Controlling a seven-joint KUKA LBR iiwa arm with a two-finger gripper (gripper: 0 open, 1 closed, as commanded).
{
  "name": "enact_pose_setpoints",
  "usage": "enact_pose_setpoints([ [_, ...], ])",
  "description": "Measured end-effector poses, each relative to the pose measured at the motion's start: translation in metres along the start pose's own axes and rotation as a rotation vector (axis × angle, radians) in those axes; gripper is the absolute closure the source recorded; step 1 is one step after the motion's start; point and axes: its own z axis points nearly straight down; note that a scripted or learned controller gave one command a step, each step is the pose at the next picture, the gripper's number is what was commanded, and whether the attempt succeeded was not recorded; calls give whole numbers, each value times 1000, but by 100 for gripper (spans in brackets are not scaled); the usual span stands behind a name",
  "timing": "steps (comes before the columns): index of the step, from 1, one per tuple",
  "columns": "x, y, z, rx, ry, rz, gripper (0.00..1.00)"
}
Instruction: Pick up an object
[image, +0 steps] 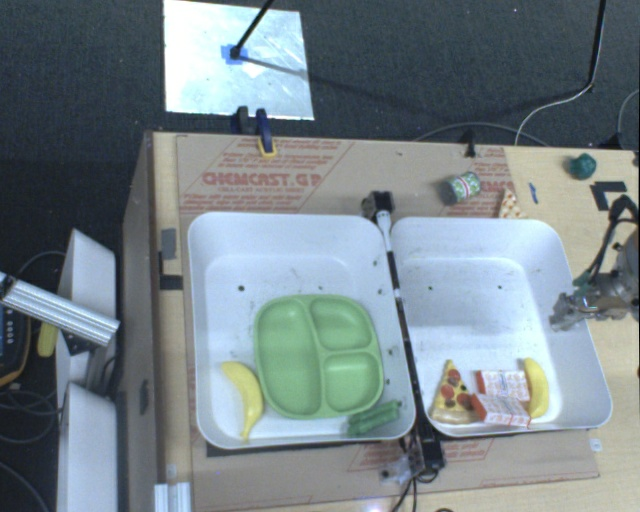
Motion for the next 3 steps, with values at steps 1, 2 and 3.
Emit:
enact_pose_setpoints([
  [1, 6, 11, 11, 1, 0, -1, 100],
  [2, 0, 7, 20, 2, -1, 2, 100],
  [3, 0, -12, 11, 1, 0, 2, 100],
])
